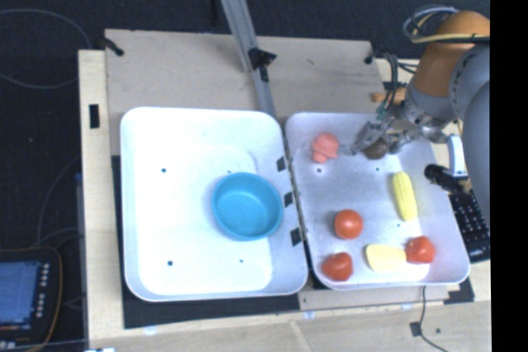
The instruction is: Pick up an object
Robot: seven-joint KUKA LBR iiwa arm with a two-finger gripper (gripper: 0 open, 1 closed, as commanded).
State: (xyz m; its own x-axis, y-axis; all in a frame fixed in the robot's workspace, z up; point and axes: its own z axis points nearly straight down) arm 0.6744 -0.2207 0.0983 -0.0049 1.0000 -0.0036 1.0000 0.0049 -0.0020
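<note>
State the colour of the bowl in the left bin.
The bowl is blue, seen clearly in the camera view against the white bin.

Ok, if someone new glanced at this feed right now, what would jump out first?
Probably the blue bowl, alone in the left bin. Next, the bright toy food scattered in the right bin: three red tomatoes, a yellow corn cob, a pink piece. Then the gripper over that bin's far edge.

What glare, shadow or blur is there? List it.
Camera view: the left bin is washed out to near-featureless white; the bowl casts a faint shadow up-left; the pincer is soft and smeared; the floor beyond the bench is very dark.
</note>
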